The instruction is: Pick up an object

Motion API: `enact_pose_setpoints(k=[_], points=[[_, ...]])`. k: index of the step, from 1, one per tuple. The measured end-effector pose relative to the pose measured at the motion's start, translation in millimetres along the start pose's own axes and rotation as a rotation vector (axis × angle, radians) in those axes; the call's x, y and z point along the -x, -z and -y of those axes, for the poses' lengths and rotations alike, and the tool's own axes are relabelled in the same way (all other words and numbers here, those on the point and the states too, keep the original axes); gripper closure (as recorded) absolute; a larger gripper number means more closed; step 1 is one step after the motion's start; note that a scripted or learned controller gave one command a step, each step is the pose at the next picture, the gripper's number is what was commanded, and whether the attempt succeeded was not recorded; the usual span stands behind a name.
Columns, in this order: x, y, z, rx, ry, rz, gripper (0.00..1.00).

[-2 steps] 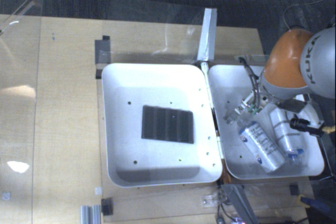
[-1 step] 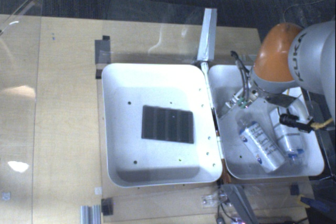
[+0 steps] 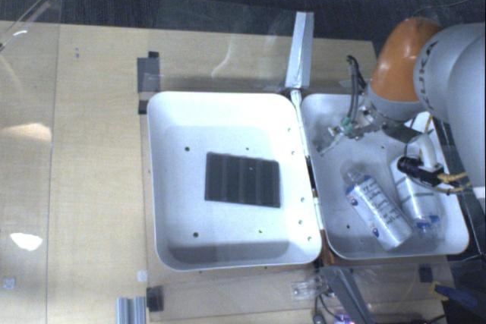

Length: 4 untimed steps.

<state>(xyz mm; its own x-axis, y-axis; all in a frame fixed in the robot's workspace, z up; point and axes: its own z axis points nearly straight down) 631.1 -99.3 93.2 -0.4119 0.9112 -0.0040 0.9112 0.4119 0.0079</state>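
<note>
A dark grey ribbed rectangular pad (image 3: 243, 180) lies flat in the middle of the left bin (image 3: 175, 239). Two clear plastic bottles lie side by side in the right bin (image 3: 334, 239): one with a printed label (image 3: 375, 210), and a second (image 3: 418, 201) to its right, near the bin's right wall. My gripper (image 3: 339, 131) hangs low over the far left part of the right bin, up and to the left of the labelled bottle and apart from it. I see nothing held in it.
The grey arm with its orange band (image 3: 401, 61) covers the far right corner of the right bin. A black fitting with a yellow cable (image 3: 425, 172) juts out over the second bottle. A metal post (image 3: 301, 49) stands behind the divide between the bins.
</note>
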Motion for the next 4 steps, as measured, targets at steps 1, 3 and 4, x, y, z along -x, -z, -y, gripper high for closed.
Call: enact_pose_setpoints(k=[1, 3, 4], points=[[-5.1, -3.9, 51.3, 0.001, -0.004, 0.001, 0.0], [-55.8, 93.8, 54.1, 0.0, 0.24, -0.001, 0.0], [-32.5, 1.5, 109.3, -0.001, 0.276, -0.001, 0.0]])
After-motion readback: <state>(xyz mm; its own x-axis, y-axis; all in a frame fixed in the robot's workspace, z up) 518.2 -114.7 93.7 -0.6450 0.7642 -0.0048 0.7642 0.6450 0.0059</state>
